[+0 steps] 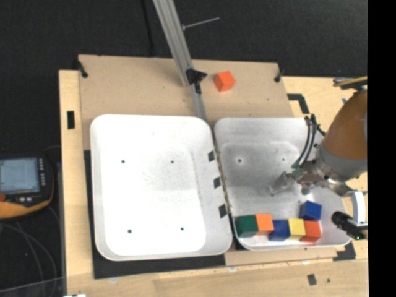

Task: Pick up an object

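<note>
Several coloured blocks line the near wall of the right bin (260,135): a green block (246,225), an orange block (265,222), a blue block (279,229), a yellow block (297,228) and a red block (312,229). A second blue block (311,211) sits just behind the red one. My gripper (286,183) hangs low over the right bin's floor, behind the row and to the left of the second blue block. Nothing is seen held in it.
The left bin (154,184) lies beside the right one. An orange cube (224,81) rests on the brown board behind the bins. A slanted metal rail (176,36) rises from the board's back. A handheld pendant (21,181) lies off the bench at left.
</note>
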Motion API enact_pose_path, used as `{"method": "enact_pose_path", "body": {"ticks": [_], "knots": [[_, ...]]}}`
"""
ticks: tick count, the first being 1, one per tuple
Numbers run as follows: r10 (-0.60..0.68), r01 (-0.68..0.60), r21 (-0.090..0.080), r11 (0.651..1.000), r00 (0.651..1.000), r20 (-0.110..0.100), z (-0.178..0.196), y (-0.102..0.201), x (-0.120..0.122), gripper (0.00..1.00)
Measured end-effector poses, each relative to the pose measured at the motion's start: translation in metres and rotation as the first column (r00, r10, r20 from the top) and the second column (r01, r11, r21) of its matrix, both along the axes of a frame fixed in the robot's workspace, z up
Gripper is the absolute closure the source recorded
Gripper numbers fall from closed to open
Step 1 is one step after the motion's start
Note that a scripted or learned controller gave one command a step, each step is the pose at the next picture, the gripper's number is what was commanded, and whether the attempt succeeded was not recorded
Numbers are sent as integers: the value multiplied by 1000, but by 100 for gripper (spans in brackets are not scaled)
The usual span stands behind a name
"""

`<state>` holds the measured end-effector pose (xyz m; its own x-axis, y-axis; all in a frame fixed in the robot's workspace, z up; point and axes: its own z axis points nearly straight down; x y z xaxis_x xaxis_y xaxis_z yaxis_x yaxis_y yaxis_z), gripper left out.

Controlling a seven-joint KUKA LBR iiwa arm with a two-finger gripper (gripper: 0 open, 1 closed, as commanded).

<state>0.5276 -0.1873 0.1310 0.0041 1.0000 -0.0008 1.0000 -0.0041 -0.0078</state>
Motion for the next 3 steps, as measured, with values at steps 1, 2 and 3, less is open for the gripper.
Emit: {"method": "enact_pose_path", "body": {"ticks": [1,2,3], "knots": [[1,-1,-2,1000,1000,10,-34,-1,3,0],[8,-8,-2,1000,1000,14,-33,-19,42,0],[13,-13,2,1000,1000,12,-34,54,63,0]]}}
